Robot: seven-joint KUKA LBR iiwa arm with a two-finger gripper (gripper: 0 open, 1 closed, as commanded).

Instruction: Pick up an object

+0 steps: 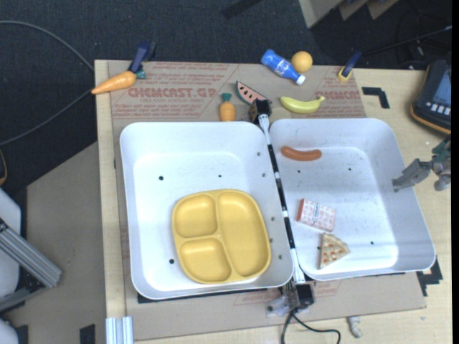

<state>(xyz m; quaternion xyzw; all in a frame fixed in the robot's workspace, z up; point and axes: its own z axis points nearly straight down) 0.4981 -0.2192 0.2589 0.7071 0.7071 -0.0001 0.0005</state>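
1. The end effector (416,172) sits at the right bin's (373,138) right rim, holding nothing; whether it stands apart or together I cannot tell.
2. In the right bin, a sausage (301,153) lies near the far wall, long axis running left to right.
3. A red-and-white packet (316,213) lies near the divider, tilted slightly.
4. A pizza slice (332,249) lies by the near wall, its tip toward the packet.
5. A yellow divided plate (219,235) lies in the left bin (143,192).
6. A banana (302,104) rests on the worktop (179,77).

Sausage (301,153), carton (316,213), pizza slice (332,249) lie in right bin (401,213).
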